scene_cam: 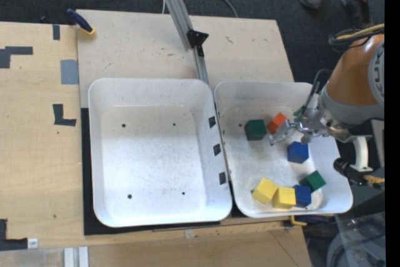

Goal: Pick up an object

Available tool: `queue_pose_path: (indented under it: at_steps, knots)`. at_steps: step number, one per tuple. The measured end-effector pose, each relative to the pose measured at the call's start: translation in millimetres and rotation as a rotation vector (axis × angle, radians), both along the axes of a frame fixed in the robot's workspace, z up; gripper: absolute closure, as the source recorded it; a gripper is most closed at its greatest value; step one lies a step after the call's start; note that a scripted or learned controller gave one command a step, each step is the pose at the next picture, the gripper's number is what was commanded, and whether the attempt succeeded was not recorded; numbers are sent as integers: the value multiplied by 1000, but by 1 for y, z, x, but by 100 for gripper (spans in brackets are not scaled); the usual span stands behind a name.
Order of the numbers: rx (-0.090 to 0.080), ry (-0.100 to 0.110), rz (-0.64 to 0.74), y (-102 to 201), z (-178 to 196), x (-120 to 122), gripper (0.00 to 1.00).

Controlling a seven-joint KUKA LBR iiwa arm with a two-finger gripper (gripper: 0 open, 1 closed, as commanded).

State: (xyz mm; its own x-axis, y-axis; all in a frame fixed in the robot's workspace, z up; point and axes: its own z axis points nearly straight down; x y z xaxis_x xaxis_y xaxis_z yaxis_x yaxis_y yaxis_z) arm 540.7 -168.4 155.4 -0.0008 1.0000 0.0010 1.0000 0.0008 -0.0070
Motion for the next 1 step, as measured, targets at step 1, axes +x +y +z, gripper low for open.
queue_pose_path:
  at_steps: [1]
  knots:
    - [-10, -15, -2, -7, -40, 7, 0]
